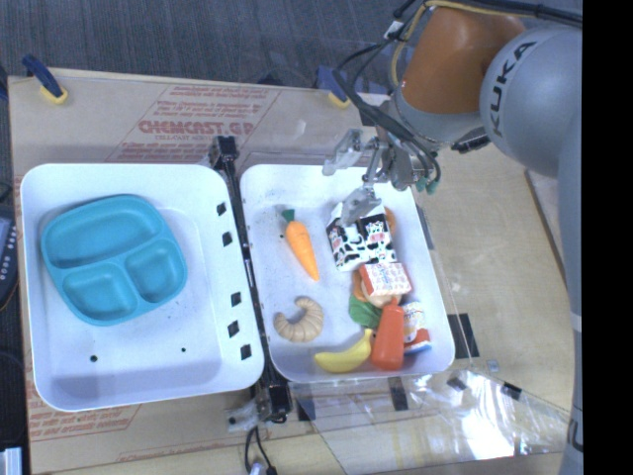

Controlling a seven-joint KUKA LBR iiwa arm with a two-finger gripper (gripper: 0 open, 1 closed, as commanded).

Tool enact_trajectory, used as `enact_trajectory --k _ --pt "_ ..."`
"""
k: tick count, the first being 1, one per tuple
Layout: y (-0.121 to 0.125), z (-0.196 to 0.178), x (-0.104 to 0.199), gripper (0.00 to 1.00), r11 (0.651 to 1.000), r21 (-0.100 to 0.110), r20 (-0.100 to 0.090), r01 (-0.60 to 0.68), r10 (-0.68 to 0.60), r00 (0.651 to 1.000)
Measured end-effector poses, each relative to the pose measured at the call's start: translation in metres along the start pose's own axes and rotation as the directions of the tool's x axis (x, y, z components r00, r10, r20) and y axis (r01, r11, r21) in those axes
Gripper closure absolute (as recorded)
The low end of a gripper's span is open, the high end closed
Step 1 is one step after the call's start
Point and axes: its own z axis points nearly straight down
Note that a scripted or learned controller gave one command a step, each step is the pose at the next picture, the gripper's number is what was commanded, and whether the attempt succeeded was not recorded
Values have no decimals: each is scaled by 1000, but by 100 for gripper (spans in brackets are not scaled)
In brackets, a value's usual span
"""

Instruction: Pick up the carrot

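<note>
Grey arm hangs over the right bin's far edge while the carrot lies untouched on the bin floor

Camera view: the metal two-finger gripper (372, 198) points down over the black-and-white cow-patterned milk carton (361, 239), and whether it is spread or closed, or grips anything, I cannot tell; the small orange carrot with a green top (301, 245) lies on the floor of the right shallow white bin (259, 295), left of the carton and apart from the gripper, with a tan croissant (300, 320), a yellow banana (343, 355) and a red bottle (389, 336) nearer the front; a blue three-compartment plastic tray (112, 257) sits in the left white bin (129, 384)
</note>
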Motion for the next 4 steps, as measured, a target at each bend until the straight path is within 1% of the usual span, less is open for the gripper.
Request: enact_trajectory --k 1,2,3,4 --pt "42 128 19 0 998 -5 -13 -66 66 998" --pt "41 109 13 100 998 -1 4 -60 60 998" --pt "52 34 47 100 973 -2 8 -231 231 973" --pt "44 128 87 100 990 -2 -2 -140 140 990"
